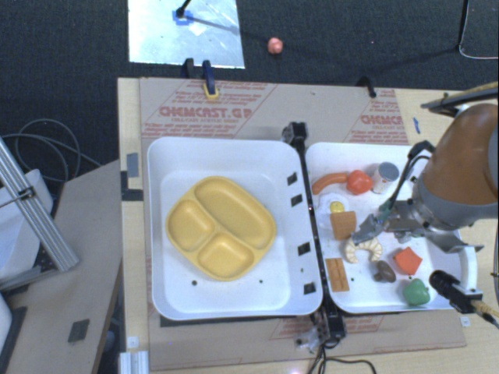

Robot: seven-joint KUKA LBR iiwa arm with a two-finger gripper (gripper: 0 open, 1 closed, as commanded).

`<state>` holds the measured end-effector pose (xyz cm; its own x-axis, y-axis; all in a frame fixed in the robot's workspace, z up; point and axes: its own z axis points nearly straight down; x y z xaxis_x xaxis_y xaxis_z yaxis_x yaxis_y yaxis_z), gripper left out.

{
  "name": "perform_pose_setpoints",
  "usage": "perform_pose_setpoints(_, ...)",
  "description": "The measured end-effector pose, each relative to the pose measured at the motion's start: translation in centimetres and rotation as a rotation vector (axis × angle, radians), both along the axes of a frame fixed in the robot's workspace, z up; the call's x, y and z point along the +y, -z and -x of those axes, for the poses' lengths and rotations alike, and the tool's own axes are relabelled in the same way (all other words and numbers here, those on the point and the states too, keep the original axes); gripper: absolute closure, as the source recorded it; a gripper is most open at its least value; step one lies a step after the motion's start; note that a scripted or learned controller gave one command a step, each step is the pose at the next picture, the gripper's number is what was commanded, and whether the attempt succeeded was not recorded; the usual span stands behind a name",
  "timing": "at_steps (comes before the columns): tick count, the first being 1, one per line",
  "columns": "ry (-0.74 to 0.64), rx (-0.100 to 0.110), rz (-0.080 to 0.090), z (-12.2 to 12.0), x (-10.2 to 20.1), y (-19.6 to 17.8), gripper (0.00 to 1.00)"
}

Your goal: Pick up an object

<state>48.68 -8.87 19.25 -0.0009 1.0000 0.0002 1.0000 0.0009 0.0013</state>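
Brown board (pixel 234 111) under 2 white bins (pixel 226 150), red "CHEMCAST GP" print.

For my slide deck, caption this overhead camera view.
Gripper hovers over toy foods in right bin; yellow tray in left bin.

Robotics lab, test bench (pixel 257 104) on dark carpet — two white bins (pixel 175 287) mid-frame, loose cables (pixel 47 142) at left, aluminium framing (pixel 35 216) lower left, taped marker sheet (pixel 183 22) up top.
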Motion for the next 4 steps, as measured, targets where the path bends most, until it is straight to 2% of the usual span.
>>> perform_pose_setpoints(1,0.002,-0.009,0.002,-0.3,-0.2,10.6,0.0)
perform_pose_setpoints(2,-0.006,-0.017,0.005,-10.0,0.3,10.2,0.0)
perform_pose_setpoints(3,-0.007,-0.018,0.003,-18.2,0.8,0.0,0.0)
perform_pose_setpoints(4,-0.01,-0.006,0.003,-17.9,0.7,-0.5,1.0)
